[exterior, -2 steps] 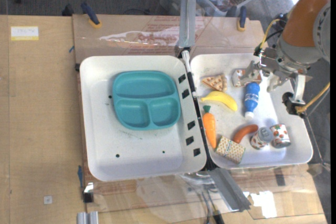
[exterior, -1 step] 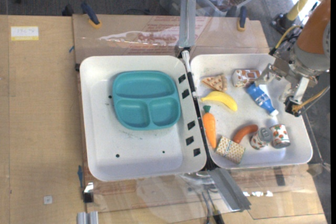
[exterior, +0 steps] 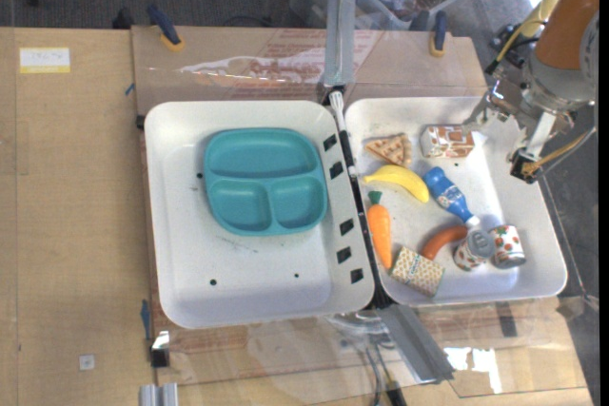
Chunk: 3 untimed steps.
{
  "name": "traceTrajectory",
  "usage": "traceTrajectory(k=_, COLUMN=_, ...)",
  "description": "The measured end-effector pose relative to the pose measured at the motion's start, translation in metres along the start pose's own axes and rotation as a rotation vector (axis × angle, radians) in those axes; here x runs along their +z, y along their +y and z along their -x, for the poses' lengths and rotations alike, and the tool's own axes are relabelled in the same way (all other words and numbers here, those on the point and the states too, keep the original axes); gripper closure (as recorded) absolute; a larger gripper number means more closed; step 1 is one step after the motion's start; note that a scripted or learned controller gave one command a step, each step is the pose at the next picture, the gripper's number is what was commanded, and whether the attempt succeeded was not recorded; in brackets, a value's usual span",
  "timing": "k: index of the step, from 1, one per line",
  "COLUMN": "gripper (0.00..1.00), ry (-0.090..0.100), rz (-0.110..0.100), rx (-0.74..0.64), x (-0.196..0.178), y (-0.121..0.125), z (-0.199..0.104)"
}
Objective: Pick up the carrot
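Carrot sighted, and we find it in the right bin, lying along that bin's left wall, green top pointing toward the back of the bin. The banana lies just beyond that leafy end, and a pizza slice sits further back again. At the carrot's near tip we have a checked block, very close to it, and a reddish sausage lies just right of the block. A blue bottle lies mid-bin, right of the banana, with a red-and-white packet near the back wall. Over to the gripper: it hangs above the right bin's far right corner, well apart from the carrot, banana and bottle lying between the two. We cannot tell how far open it stands, nor whether it has hold of anything. In the left bin we see a teal divided plate lying flat
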<state>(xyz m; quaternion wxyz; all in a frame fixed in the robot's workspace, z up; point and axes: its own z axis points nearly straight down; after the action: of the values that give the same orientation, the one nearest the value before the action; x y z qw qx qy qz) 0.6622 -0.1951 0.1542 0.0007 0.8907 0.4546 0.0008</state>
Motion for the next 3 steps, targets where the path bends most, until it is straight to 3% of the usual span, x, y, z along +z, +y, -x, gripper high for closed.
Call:
traceTrajectory(k=1, gripper=0.0, ry=0.0, rz=0.001, rx=0.047, x=-0.062, y=0.009, z=0.003)
traceTrajectory(k=2, gripper=0.0, ry=0.0, rz=0.001, rx=0.031, x=-0.13, y=-0.007, z=0.001)
traceTrajectory(k=3, gripper=0.0, ry=0.001, rz=0.003, rx=0.023, x=-0.169, y=-0.027, z=0.008)
